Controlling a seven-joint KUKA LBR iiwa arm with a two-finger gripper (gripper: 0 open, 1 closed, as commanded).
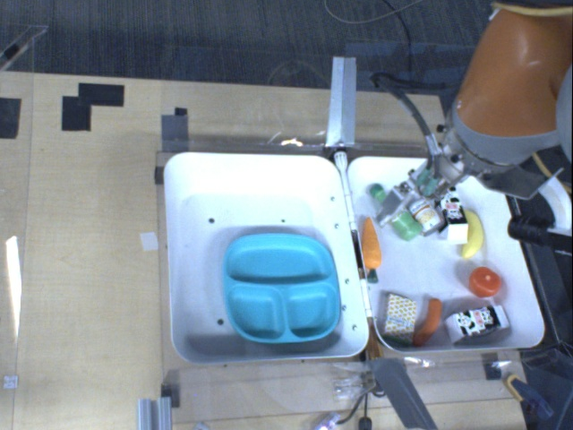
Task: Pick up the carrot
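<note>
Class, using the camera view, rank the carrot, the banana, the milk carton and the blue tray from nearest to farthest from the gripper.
1. Banana, right of the gripper; carrot, by the divider: too close to call.
2. Milk carton, right bin's front corner.
3. Blue tray, left bin.

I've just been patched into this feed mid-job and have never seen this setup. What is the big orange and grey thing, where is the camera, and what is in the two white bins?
The camera is fixed above the bench, looking down at a slant. The orange and grey shape is a robot arm reaching in from the picture's right. Its end effector hangs over the right bin, above a green item. The carrot it should pick lies free by that bin's left wall. Also there: a banana, an orange-red round item, a small carton, a patterned packet and a sausage-like piece. The left bin holds a blue divided tray.
</note>
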